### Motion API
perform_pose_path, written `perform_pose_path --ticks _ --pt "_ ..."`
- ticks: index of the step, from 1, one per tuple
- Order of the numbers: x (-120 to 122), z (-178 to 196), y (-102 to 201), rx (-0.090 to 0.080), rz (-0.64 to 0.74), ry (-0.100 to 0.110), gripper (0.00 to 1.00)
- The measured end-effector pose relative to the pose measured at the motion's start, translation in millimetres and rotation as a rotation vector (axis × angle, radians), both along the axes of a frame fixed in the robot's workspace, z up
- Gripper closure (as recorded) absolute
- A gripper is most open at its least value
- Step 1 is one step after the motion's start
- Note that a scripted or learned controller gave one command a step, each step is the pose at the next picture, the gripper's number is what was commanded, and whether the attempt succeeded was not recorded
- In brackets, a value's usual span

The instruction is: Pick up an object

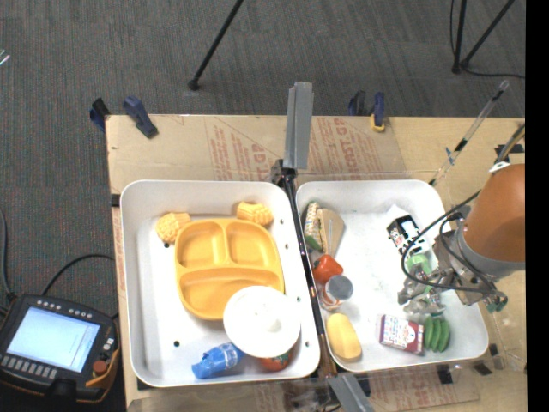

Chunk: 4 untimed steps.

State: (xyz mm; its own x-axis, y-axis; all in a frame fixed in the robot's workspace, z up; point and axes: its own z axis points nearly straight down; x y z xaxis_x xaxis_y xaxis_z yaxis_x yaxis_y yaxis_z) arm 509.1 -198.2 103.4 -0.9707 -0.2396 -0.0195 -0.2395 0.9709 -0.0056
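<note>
step: descent onto target | gripper (422, 297) low in right bin (371, 197), finger state cannot be told | likely target: pink carton (401, 333) beside green pea pods (437, 333), just below the gripper near bin's front right corner | advice: centre over one item, avoid the wall, descend straight, close firmly

A teach pendant (53, 343) lies on the grey carpet off the bench's front-left corner, blue clamps (137, 115) grip its back edge, and tripod legs (221, 34) stand behind.
</note>
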Motion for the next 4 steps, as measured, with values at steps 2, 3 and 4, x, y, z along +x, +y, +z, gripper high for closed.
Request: perform_pose_path --ticks 2,3,4 --pt "1.2 9.0 2.0 0.002 0.004 -0.001 1.0" --pt "1.2 8.8 2.2 0.002 0.005 -0.001 0.0" --pt "47.9 -17.0 2.3 0.005 -0.088 0.021 0.0"
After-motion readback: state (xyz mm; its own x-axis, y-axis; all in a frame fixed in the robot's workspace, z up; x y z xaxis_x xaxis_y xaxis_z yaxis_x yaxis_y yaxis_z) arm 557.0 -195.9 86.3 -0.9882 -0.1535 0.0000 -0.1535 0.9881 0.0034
